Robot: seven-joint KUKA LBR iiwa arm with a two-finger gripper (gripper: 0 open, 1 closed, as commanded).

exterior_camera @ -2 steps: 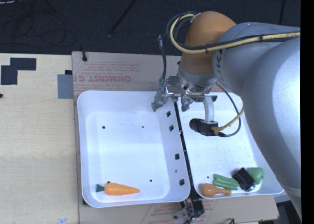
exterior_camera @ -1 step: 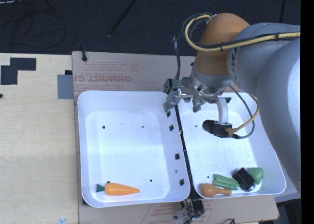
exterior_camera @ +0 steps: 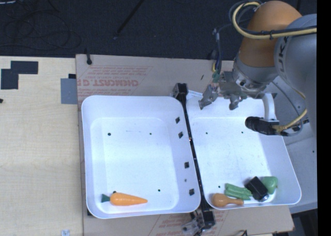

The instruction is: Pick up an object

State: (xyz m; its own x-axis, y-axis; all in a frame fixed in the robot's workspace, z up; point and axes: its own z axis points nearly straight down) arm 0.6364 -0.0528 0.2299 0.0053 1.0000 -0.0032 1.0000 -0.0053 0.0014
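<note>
Carrot (exterior_camera: 128,199) lies flat in the left bin (exterior_camera: 93,126) near its front rim, untouched; long axis runs along that rim, tip toward the divider, green stub away; gripper (exterior_camera: 221,99) hangs well apart beyond the divider, jaws apart and empty; pick not yet begun, I judge.

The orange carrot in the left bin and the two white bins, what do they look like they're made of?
The orange carrot with a green stub looks like moulded toy plastic: uniform colour, smooth surface with a soft sheen. The two shallow white bins look like thin formed plastic, with rounded corners, a rolled rim and a semi-gloss surface.
</note>
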